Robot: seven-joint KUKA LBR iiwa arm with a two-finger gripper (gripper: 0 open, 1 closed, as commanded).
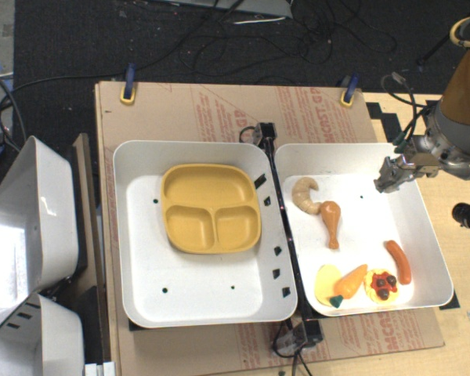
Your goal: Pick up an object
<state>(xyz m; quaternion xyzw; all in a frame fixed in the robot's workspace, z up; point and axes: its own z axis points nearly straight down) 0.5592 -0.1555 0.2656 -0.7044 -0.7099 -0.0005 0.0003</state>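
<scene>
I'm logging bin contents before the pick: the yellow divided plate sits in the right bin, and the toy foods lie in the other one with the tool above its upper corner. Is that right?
Not quite. The camera view shows the yellow divided plate in the left bin, not the right. The toy foods, such as the drumstick and sausage, lie in the right bin, with the tool above its upper corner.

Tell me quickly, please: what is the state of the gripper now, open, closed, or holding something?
Gripper: cannot be told; it hangs over the upper right part of the right shallow white bin, with nothing visibly in it.
</scene>
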